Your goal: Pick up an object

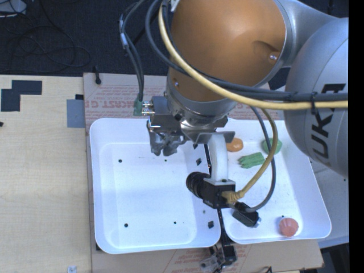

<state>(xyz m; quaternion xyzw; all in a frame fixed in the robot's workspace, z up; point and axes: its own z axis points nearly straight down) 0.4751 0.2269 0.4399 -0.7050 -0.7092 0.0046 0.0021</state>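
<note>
The claw [165, 147] hangs over the far edge of the left bin [108, 232]; I cannot tell its state, and nothing shows in it. In the right bin [318, 220], a pink object [288, 227] lies in the near right corner, with an orange object [234, 145] and a green object [253, 160] by the far edge.

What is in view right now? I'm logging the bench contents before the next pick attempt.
Shallow white plastic bins: two, white, side by side on the bench.
Small orange rounded object: one, orange, right bin, far side.
Green elongated object: one, green, right bin, beside the orange one.
Pink-red round object: one, pink-red, right bin, near corner.
Two-finger gripper: one, grey, over the left bin's far right part.
Grey arm with orange band: one, reaching in from the right.
</note>
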